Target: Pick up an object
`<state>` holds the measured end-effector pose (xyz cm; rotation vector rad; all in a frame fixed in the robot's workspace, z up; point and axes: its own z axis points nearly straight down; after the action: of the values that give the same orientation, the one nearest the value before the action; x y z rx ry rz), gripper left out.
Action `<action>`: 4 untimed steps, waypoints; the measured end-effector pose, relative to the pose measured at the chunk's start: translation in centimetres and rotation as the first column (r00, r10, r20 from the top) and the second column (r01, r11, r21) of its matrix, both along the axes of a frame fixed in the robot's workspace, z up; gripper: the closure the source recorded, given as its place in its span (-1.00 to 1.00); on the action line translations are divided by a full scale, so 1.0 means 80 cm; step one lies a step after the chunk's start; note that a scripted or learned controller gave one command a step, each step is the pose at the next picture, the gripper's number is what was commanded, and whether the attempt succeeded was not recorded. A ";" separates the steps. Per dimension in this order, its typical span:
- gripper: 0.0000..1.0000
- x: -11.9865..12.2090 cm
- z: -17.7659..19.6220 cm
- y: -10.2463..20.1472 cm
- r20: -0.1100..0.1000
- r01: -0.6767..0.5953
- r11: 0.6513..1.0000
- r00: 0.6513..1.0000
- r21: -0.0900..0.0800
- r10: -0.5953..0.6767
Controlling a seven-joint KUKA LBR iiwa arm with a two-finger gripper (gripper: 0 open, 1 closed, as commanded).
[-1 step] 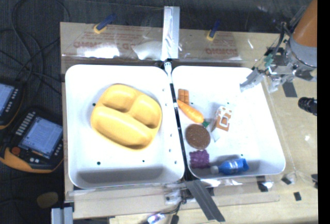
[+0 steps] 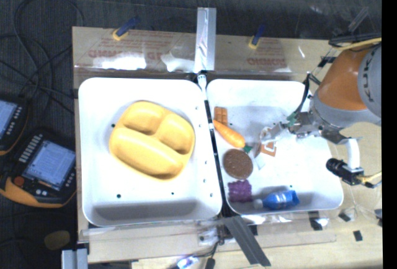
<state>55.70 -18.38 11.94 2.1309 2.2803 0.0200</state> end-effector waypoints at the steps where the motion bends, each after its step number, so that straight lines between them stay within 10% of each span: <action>1: -1.00 0.045 -0.008 0.007 -0.004 -0.167 0.986 0.986 -0.007 0.167; 2: -1.00 0.048 -0.039 0.052 -0.011 -0.133 0.991 0.991 0.000 0.133; 3: 1.00 0.049 -0.030 0.053 -0.012 -0.134 0.991 0.991 0.004 0.134; 4: 1.00 0.065 -0.033 0.090 -0.009 -0.305 0.952 0.952 -0.011 0.304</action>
<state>60.87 -11.17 9.30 1.7534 2.5808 0.0022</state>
